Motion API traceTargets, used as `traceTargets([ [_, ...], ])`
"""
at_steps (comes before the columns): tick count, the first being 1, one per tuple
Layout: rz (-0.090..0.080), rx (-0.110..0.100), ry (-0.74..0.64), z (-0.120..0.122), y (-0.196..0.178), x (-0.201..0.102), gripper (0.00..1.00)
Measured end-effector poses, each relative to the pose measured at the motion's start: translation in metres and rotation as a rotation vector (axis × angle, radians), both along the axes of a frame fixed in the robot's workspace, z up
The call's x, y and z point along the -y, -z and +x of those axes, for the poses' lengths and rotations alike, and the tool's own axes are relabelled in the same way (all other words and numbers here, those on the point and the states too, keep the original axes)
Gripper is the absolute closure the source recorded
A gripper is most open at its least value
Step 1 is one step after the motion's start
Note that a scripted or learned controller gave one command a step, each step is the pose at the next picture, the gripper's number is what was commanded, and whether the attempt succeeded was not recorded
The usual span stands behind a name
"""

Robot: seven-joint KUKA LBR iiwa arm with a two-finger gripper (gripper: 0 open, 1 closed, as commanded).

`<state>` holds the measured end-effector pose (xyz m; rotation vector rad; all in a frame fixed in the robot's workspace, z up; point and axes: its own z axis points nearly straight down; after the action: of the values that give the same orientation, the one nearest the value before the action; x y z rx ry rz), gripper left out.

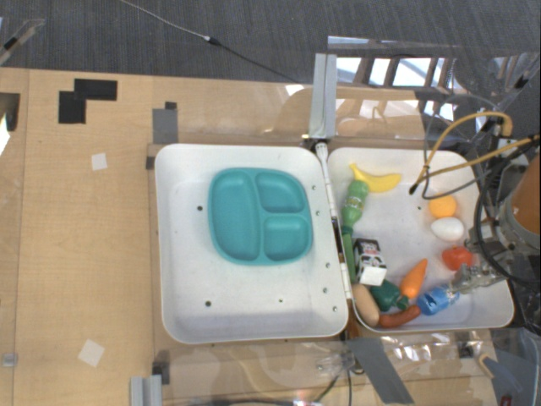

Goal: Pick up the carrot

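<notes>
Over on the right side of the bench, we see the carrot lying tilted in the right bin, near its front wall, its pointed end down toward a green bottle and a brown sausage. Nothing is lifting it, so by our reading the pick is not done; the whole grab and lift are left.

We spot the gripper low at the right edge of that bin, close to a red tomato and a blue toy, just beside the carrot but apart from it. Cables and metal crowd it, so whether it is released or clenched, we cannot tell.

Now the contents. The right bin is busy: a yellow banana at the back, a green pickle running along the left wall, an orange and a white egg toward the right, a small black-and-white carton in the middle, and a tan bread roll in the front left corner.

The left bin holds one thing, a teal divided plate, sitting roughly in the centre with nothing on it.

We judge the carrot is hemmed in by neighbours, so a clean approach looks tight.
</notes>
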<state>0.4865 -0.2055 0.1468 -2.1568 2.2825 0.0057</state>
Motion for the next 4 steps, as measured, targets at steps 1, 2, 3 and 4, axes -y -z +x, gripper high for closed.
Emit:
traceTargets([
  [1, -0.004, 0.009, -0.024, 0.003, 0.018, 0.000, 1.00],
  [2, -0.002, 0.011, 0.258, 0.003, -0.024, -0.041, 1.00],
  [3, 0.000, 0.007, 0.475, 0.003, -0.009, -0.092, 1.00],
  [4, -0.005, 0.022, 0.365, 0.004, -0.191, -0.076, 1.00],
])
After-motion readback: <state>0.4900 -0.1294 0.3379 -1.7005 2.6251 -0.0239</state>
